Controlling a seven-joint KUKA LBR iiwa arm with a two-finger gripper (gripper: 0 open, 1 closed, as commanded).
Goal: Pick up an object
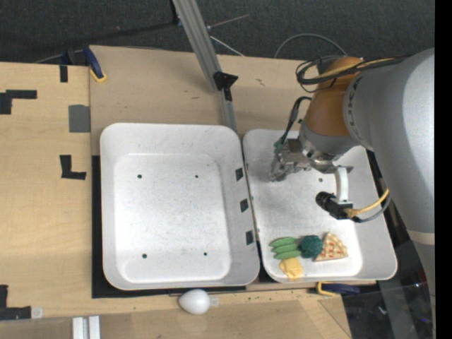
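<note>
My end effector (pixel 281 169) hangs over the right bin (pixel 374 260), its state unreadable. Toy pizza slice (pixel 331 248) (likely light, rigid): grip across its edges.

You get even, soft overhead light with faint shadows. The white bins (pixel 169 210) look bright, slightly grainy; small toys stay blurry.

Light wooden bench (pixel 42 189) carrying two shallow white bins side by side — left bin (pixel 169 203), right bin (pixel 378 253), rims touching. White egg-shaped object (pixel 194 301) lying on bench just below left bin's front edge — black tape marks (pixel 67 167) sitting at bench's left.
</note>
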